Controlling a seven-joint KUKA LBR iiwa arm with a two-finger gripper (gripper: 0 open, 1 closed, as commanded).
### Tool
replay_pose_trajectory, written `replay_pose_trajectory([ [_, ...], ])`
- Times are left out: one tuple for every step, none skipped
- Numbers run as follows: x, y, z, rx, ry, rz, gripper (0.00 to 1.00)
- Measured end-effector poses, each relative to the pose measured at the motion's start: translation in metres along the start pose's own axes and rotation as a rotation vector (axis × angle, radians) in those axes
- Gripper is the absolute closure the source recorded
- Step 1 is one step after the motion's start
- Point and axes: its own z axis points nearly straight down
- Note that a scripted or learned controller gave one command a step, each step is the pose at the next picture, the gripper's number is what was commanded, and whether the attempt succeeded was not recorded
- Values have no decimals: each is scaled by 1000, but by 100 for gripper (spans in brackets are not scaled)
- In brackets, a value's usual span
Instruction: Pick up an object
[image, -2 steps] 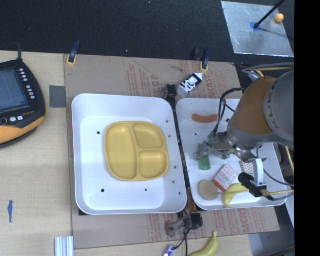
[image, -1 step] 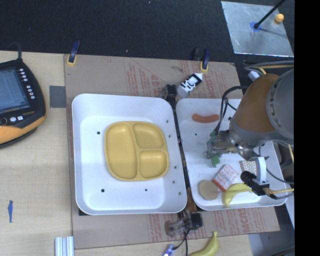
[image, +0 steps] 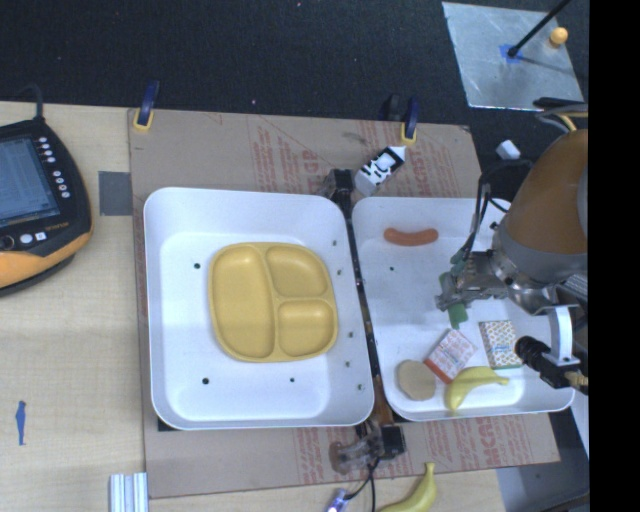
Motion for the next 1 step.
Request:
replay_pose_trajectory([
  [37, -12, -106, -1, 0, -2, 100],
])
